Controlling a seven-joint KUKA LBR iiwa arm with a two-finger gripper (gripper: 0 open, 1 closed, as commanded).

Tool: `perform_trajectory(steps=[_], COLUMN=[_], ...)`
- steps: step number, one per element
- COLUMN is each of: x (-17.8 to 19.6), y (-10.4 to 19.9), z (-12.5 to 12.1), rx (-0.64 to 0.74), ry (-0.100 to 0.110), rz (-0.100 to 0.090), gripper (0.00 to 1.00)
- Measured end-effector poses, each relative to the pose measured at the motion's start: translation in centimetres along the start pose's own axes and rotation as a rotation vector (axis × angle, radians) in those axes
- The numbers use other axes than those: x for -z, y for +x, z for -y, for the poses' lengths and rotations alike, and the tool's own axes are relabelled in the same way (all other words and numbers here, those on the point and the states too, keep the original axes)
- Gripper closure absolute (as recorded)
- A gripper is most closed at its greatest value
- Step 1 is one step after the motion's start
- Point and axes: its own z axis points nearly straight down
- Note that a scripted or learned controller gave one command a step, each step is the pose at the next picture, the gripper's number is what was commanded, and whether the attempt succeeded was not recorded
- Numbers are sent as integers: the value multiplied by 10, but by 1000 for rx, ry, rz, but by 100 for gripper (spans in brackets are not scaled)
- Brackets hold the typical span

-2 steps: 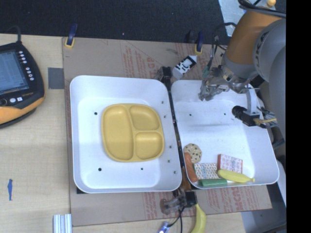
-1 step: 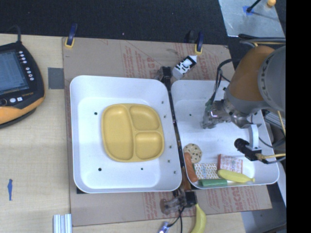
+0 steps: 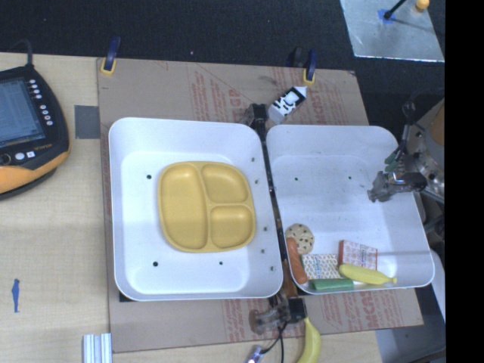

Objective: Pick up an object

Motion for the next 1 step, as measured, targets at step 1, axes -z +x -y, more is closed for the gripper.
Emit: perform_trajectory(steps=[1], x=[-1], y=[1], z=[0], rx=[1], ry=[1], rz=[-1], gripper=[0])
